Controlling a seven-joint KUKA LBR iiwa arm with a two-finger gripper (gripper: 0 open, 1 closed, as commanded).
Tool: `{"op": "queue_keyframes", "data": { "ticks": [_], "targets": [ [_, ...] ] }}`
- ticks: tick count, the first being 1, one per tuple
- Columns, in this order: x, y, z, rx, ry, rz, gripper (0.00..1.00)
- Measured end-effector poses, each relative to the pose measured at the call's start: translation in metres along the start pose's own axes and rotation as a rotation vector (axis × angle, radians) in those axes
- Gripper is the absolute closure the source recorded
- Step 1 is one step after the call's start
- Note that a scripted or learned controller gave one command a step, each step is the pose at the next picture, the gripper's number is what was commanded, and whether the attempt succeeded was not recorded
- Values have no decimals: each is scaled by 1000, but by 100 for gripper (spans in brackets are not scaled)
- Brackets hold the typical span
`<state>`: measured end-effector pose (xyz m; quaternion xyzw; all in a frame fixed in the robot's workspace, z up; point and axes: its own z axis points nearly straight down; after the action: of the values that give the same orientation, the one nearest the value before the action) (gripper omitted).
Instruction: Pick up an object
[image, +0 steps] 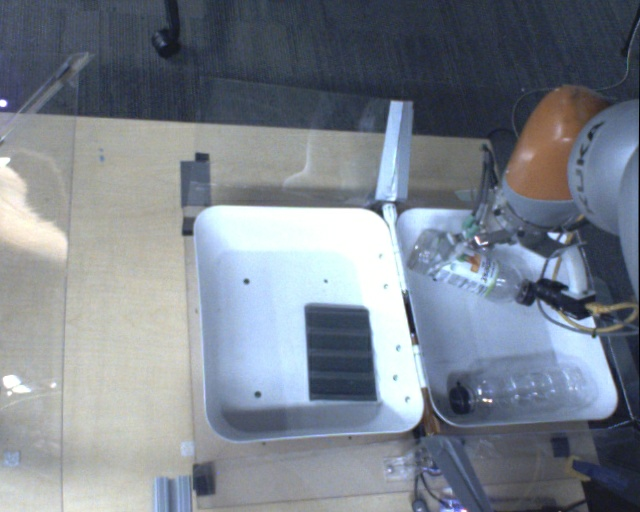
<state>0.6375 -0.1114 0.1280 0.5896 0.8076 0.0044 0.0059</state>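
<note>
Two shallow white plastic bins sat side by side on the pale wooden bench (110, 330). The left bin (230, 300) carried a dark grey ribbed rectangular block (341, 352), which lay flat on the floor toward the bin's near right part, its long side running front to back.

In the right bin (600, 395), a clear plastic bottle with a black cap (518, 389) lay on its side along the near wall, cap pointing toward the divider between the bins. A second item, a small crumpled clear plastic bottle with a faint label (462, 266), lay tilted in the far part of the same bin, close to the far left corner and well apart from the capped bottle.

The grey arm with its orange band (548, 140) reached in from the right, over the far right corner of the right bin. Its tool (483, 236) was at the upper side of the crumpled bottle, apparently touching or just beside it. How wide the tool stood could not be told, and whether the bottle was gripped could not be told either. Black and yellow cables (575, 300) trailed from the wrist over the right rim of the bin.

A narrow grey metal bar (394, 150) stood on the bench behind the gap between the two bins.
</note>
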Motion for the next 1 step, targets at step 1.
{"op": "queue_keyframes", "data": {
  "ticks": [1],
  "targets": [
    [-1,8,-23,-24,-10,-4,100]
  ]
}}
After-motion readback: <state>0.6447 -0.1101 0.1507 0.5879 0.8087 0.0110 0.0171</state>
